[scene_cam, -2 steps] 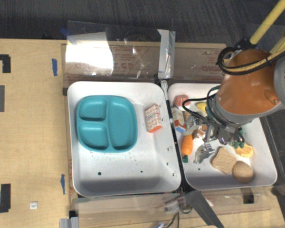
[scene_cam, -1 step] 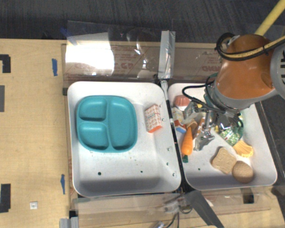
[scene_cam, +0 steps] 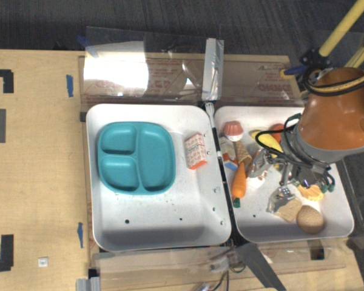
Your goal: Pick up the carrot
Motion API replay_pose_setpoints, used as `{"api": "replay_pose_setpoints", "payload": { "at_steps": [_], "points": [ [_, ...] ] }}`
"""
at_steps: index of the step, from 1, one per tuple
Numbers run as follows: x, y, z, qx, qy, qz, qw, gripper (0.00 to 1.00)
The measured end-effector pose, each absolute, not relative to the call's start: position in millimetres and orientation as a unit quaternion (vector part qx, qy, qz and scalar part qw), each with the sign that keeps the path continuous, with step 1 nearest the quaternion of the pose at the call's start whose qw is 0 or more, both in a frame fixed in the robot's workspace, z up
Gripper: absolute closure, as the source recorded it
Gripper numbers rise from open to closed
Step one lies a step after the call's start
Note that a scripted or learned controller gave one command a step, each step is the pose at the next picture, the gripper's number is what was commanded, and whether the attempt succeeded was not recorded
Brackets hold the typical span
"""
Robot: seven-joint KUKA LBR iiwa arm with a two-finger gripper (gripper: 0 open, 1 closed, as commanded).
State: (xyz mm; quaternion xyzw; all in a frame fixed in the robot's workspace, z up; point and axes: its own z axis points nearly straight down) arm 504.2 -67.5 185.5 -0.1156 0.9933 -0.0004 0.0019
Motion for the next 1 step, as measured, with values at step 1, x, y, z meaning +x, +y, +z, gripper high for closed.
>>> {"api": "replay_pose_setpoints", "payload": {
  "at_steps": [1],
  "points": [
    [522.7, -50.1, 185.1, -0.088, 0.996, 0.0005, 0.003, 0.0]
  ]
}}
